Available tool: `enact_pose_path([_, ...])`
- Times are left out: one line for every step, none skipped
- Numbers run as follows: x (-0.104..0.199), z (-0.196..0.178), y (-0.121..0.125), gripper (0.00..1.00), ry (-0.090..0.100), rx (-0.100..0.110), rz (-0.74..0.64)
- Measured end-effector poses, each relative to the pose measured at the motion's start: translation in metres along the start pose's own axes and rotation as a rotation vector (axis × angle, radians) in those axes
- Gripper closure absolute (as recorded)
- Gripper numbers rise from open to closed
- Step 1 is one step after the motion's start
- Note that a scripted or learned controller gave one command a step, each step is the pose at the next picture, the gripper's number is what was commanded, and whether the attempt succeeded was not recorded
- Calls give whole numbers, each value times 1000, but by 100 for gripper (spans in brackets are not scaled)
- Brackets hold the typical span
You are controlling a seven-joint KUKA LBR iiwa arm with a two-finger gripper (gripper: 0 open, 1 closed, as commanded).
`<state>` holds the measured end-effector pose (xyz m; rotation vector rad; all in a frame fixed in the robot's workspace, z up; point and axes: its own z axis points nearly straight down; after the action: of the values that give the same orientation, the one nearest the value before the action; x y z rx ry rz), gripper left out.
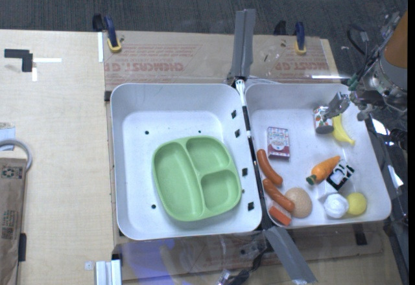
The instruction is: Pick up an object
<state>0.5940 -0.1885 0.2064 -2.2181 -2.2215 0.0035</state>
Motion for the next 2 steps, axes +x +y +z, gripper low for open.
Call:
enact_pose_path([-29, 96, -1, 0, 7, 2, -56])
enact_pose_path([-25, 113, -16, 0, 10, -5, -72])
